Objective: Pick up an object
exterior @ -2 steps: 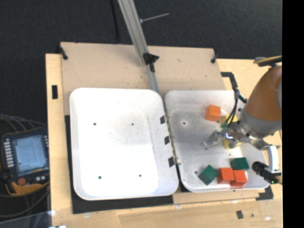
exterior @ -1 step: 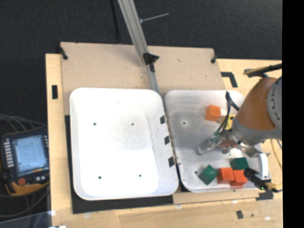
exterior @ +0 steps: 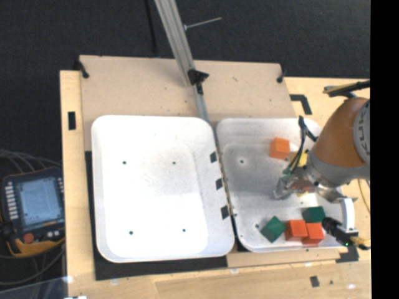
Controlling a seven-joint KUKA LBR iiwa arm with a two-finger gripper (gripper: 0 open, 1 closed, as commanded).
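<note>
Two orange blocks point(exterior: 305, 230), green blocks point(exterior: 272, 228), claw point(exterior: 285, 189)

My own wrist point(exterior: 340, 145) covered the right side of the right bin point(exterior: 249, 148), so whatever lay beneath it could not be made out. My gripper point(exterior: 288, 189) was a small blur of metal, and its fingers were too indistinct to read. The dark green block point(exterior: 313, 214) was partly hidden behind my wrist hardware. The two orange blocks point(exterior: 305, 230) sat so close together that their shared edge could not be told. The pendant point(exterior: 32, 207) at the far left was cut by the frame edge.
</note>
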